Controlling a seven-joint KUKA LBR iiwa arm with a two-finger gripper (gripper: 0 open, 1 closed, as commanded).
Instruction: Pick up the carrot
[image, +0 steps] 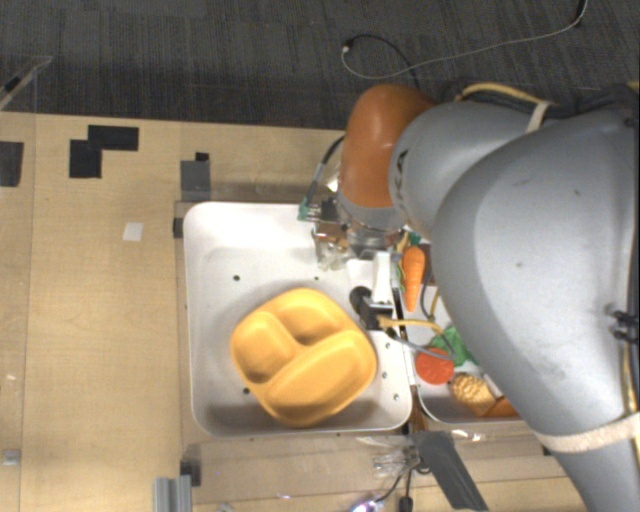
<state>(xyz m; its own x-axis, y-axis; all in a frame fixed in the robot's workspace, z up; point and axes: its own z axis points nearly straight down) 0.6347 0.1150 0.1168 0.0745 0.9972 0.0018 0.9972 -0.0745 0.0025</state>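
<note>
1. nearest the camera, in the right bin (445, 412), a brown lumpy item (472, 390) is seen. a round red item (434, 369) is set against its far side, with a green item (457, 343) just beyond.
2. in the left bin (215, 260), a yellow divided dish (303, 355) is laid across most of the near half.
3. farther back, the carrot (412, 272) is found in the right bin, laid along the wall shared with the left bin, its pointed end turned toward the camera.
4. the claw (330, 247) is held over the far right corner of the left bin. the carrot is seen just to its right in the view and slightly nearer, across the shared wall, apart from the claw and not gripped.
5. how far the claw is open cannot be told.
6. farthest back, the orange band (383, 140) is seen above the claw, and much of the right bin is covered by the grey arm (530, 260).
</note>
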